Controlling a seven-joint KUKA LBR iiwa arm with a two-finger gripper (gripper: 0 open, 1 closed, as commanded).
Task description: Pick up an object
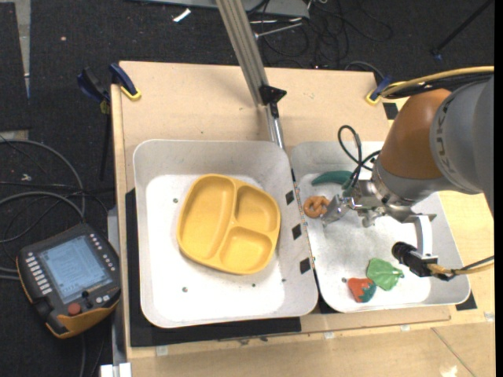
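Note:
In the right bin (pixel 346 250), a small orange-brown pretzel-shaped piece (pixel 316 205) lies near the left wall. A teal curved object (pixel 334 177) lies just behind it, partly under cables. A green crumpled object (pixel 384 273) and a red-orange one (pixel 361 289) sit close together near the front. My gripper (pixel 339 208) hangs low over the bin, right beside the pretzel piece on its right. Nothing is visibly held in it.
The left bin (pixel 157 210) holds a yellow divided plate (pixel 229 224). A metal pole (pixel 247 45) slants down from the back to the gap between the bins. A teach pendant (pixel 67 277) lies on the floor at left.

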